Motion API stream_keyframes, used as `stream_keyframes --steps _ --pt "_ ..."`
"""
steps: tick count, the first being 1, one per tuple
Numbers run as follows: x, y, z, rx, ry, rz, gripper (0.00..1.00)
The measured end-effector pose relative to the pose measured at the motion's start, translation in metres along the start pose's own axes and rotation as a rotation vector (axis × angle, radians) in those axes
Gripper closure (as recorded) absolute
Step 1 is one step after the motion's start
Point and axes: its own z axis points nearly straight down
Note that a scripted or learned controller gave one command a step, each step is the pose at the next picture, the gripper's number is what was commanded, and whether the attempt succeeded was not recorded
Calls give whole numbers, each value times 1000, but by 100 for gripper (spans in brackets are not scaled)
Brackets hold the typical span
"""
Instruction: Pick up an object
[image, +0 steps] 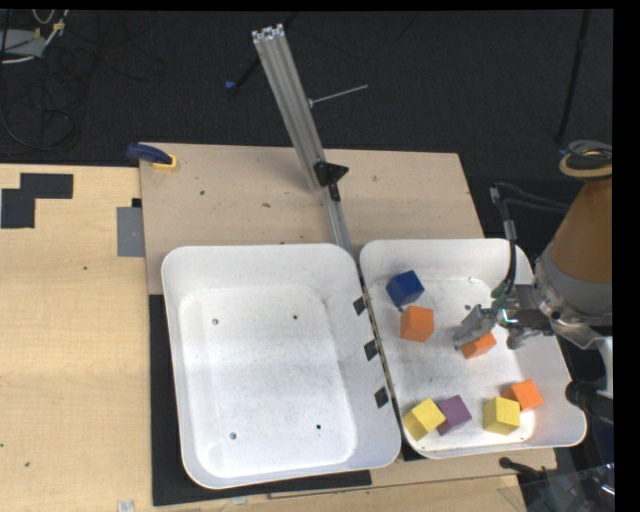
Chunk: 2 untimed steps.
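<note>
Two shallow white bins were seen side by side on the worktop (240, 195), a left bin (190, 300) and a right bin (440, 255).

In the right bin several small blocks were scattered. A blue cube (404, 288) lay near the bin's upper left, and an orange cube (417, 323) was set just below it, almost touching. Along the lower edge a yellow cube (424, 416) and a purple cube (454, 411) were placed against each other, and further right a second yellow cube (502, 414) was found beside a small orange block (527, 394).

The arm (585, 245) was reached in from the right, and the gripper (480, 330) was lowered over the middle of the right bin. Directly at its tip an orange-red block (481, 346) was seen: small, matte, box-shaped, tilted out of line with the bin's edges, and partly covered from above by the grey metal of the gripper. The block was in contact with or just beneath the gripper, well apart from the other blocks. Whether the fingers were apart, together or clamped on the block could not be told, as they were blurred against the block and the bin floor.

A slanted aluminium bar (295, 110) was mounted behind the bins, and a blue-and-yellow clamp (152, 155) was fixed at the worktop's far left corner.
</note>
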Motion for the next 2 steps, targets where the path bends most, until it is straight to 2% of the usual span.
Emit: stream_keyframes --steps 1,2 --pt "-2 1 -2 -5 -1 3 0" --pt "-7 5 59 2 0 1 0"
